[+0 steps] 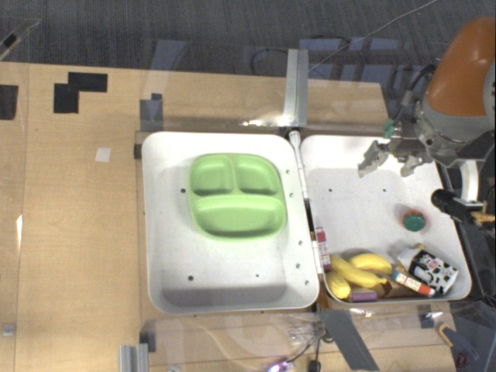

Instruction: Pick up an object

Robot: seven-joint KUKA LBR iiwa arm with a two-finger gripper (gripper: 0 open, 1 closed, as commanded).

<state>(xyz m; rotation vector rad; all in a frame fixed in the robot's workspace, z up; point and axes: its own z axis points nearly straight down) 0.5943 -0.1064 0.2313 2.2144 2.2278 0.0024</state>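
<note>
With jaws [391,159] spread and empty above bare floor at the top of the right bin [349,208], could close on nothing: bananas [355,273], marker [411,283], patterned black-and-white box [434,271] huddled touching in near corner, hard to separate. Green-topped ball [415,222] alone, liable to roll. Green divided plate [235,194] in left bin [167,285].

The arm [465,76] presents a rounded orange band above a grey metallic wrist ring. Below the ring sits a compact grey gripper [393,158] with two light grey fingers [371,158]. Dark cables run along the wrist housing. A black fitting projects from the arm's lower side.
</note>
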